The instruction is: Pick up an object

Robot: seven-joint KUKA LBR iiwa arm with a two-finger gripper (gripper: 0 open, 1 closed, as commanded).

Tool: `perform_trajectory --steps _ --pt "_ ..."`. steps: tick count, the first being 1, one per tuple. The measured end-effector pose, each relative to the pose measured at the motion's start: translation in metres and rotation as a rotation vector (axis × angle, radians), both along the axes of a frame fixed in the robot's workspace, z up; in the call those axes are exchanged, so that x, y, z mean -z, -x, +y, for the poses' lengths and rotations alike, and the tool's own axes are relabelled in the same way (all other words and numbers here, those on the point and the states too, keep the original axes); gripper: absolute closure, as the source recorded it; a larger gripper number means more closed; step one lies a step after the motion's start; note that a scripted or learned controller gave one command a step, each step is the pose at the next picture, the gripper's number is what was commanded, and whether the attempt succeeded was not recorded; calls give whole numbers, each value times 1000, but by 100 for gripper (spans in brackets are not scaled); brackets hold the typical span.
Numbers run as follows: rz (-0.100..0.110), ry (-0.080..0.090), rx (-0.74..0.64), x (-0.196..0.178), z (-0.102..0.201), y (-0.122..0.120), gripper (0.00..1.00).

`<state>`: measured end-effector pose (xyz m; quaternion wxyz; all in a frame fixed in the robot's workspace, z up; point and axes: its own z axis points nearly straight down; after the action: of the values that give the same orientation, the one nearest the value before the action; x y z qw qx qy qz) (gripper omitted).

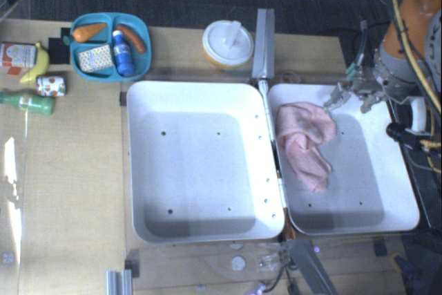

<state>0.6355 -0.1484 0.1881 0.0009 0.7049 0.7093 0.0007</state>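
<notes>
A pink cloth (306, 142) lies crumpled in the right bin (387, 207), toward that bin's nine o'clock side, close against the wall shared with the left bin (197, 162). The gripper (353, 98) hangs at about two o'clock from the cloth, near the bin's far rim, its two fingers spread apart with nothing between them, one tip just beside the cloth's upper edge. At eleven o'clock from the left bin sits a blue tray (110, 46) of toy food
</notes>
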Motion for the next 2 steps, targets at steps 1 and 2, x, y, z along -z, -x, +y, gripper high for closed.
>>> perform_trajectory --steps 1,2 --pt "-4 1 -77 91 28 4 0" --pt "-15 4 -188 97 51 48 0"
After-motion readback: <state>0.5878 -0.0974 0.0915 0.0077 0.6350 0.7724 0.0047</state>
